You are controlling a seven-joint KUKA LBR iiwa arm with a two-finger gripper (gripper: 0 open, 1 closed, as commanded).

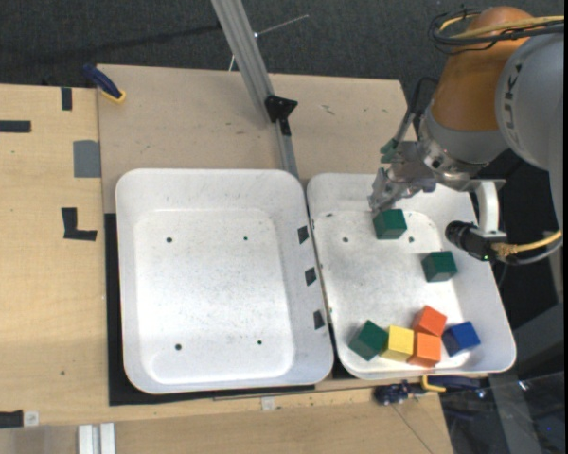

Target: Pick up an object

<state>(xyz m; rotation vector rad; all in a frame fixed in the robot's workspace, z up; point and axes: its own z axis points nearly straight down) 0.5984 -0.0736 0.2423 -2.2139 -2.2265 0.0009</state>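
While the two-finger gripper (pixel 386 200) hovers just above the dark green cube (pixel 390 223) at the frame's right-centre, nothing is lifted yet; its grip state cannot be told.

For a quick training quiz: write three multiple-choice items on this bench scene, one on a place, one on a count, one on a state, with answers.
1. Where are the blocks?
A. left bin
B. right bin
C. bare bench

2. How many green blocks are there?
A. one
B. three
C. five

3. What is the gripper doing?
A. hanging just above a green block
B. resting in the left bin
C. carrying a blue block

Answers:
1 B: all lie in the right bin.
2 B: the green block by the gripper, one mid-bin, one in front.
3 A: it hangs directly over that block.
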